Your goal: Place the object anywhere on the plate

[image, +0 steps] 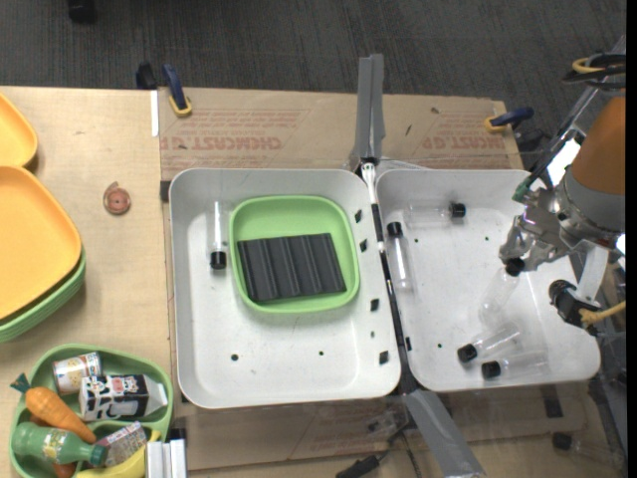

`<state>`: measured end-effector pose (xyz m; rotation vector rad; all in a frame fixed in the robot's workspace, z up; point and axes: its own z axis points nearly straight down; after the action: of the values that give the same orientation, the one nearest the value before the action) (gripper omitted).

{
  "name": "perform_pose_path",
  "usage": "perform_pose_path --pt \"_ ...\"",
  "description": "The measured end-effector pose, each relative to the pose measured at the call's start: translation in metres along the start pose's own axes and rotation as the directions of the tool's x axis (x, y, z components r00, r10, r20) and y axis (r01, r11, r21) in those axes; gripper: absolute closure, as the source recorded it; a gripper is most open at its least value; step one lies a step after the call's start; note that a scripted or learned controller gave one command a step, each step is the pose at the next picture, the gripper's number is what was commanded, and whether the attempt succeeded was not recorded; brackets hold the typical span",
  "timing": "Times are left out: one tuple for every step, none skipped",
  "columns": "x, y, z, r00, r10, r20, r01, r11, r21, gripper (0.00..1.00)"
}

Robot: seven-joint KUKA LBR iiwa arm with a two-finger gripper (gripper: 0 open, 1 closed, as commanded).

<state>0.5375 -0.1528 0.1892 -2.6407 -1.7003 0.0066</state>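
A green square plate (pixel 293 217) lies in the left bin (pixel 199 357), with a dark grey ribbed slab (pixel 291 266) resting on it. Beside the plate's left edge lies a clear tube with a black cap (pixel 217 237). Several more clear black-capped tubes lie in the right bin (pixel 448 267): one near the back (pixel 442 210), one along the left wall (pixel 396 252), and two at the front (pixel 488 347). My gripper (pixel 516 259) hangs over the right bin's right side, pointing down and left, apart from the plate. A dark tip shows at its lower end.
On the bench at far left are stacked orange and green plates (pixel 30 257) and a green bowl of toy food (pixel 85 406). A small round token (pixel 117 200) lies on the bench. Clamps (pixel 177 96) hold the cardboard behind the bins.
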Motion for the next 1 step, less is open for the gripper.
perform_pose_path --pt "0.0000 0.0000 -0.0001 1.000 0.000 0.000 0.000 1.000 0.000 0.00"
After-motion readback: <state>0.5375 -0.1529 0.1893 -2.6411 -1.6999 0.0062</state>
